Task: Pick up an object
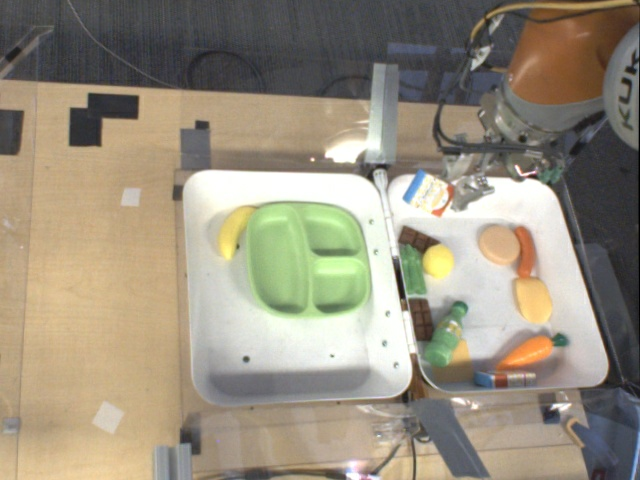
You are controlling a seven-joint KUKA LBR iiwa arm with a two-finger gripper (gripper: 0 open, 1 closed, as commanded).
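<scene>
My gripper (470, 184) hangs over the far edge of the right bin (483, 293), under the orange wrist band. Just left of it lies a small white, blue and orange carton (427, 193); I cannot tell whether the two touch. Further into the bin lie a chocolate bar (417, 238), a yellow lemon (437, 260), a tan round bun (497, 244), an orange sausage (524, 251), a yellow potato (533, 300), a green bottle (447, 333) and a carrot (530, 350).
The left bin (280, 363) holds a green divided plate (305, 258) and a banana (235, 230) at its left side. A blue and red marker (505, 378) lies at the right bin's near edge. A metal post (383, 108) rises between the bins at the back.
</scene>
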